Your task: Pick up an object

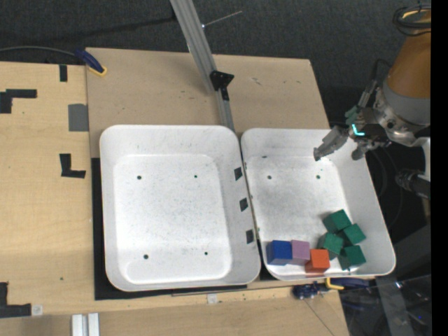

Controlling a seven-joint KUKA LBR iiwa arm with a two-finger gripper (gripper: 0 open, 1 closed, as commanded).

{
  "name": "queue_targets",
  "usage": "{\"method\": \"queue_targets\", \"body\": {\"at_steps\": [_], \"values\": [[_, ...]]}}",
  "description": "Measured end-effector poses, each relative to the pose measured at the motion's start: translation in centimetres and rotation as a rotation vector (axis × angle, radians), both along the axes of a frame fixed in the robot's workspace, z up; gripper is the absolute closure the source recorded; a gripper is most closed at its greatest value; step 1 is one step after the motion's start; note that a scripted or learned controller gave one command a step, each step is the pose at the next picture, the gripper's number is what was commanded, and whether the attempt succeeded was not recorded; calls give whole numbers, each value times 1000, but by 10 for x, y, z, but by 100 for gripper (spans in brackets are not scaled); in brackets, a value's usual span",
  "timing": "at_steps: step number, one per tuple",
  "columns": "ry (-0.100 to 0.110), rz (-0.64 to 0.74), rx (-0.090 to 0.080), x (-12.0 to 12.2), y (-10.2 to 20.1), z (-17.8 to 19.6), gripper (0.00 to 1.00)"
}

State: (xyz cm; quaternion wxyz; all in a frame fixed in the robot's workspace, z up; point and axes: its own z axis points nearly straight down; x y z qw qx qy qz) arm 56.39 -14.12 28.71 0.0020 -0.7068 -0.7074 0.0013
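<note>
Small blocks lie in the near right corner of the right bin (280, 187): a blue block (280, 250), a lilac block (300, 250), an orange block (319, 259) and several green blocks (343, 238). My gripper (341, 144) hangs over the bin's far right edge, well away from the blocks, and its two fingers stand apart with nothing between them.
The left bin (171, 205) sits beside the right one. A grey metal bar (198, 37) slants from the top of the view down to the gap between the bins. A blue and yellow clamp (93, 62) lies on the bench at the far left.
</note>
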Motion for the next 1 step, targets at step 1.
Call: {"method": "queue_targets", "body": {"at_steps": [1], "values": [[-4,1,-1,1,0,2,0]]}}
